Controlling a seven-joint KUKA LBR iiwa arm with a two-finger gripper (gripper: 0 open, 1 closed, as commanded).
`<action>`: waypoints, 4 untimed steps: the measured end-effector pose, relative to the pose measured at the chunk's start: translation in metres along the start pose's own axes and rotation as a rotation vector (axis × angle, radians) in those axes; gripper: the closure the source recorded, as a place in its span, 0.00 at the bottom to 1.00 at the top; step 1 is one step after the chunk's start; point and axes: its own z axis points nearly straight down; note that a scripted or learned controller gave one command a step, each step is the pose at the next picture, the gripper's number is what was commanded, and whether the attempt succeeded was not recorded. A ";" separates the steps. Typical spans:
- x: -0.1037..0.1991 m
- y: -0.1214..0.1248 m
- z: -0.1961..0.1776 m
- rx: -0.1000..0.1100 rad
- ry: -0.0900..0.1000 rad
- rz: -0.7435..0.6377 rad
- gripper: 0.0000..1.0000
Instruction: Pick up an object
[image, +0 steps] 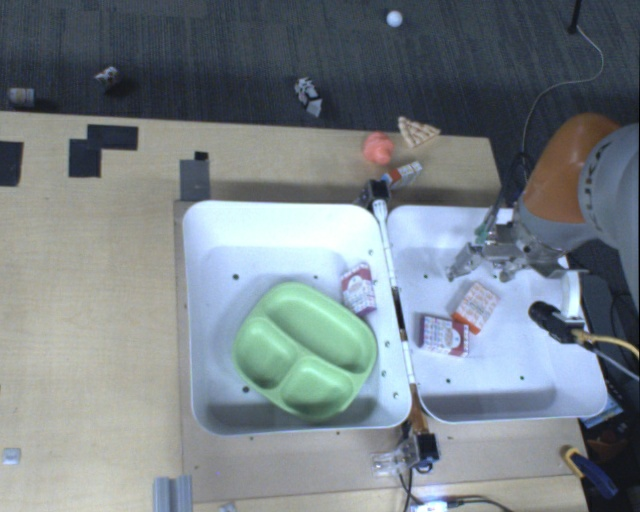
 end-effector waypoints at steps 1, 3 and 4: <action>0.049 -0.047 0.011 0.003 0.000 0.004 0.00; 0.049 -0.045 -0.001 -0.003 0.000 0.002 0.00; 0.054 -0.105 0.009 -0.001 -0.001 0.005 0.00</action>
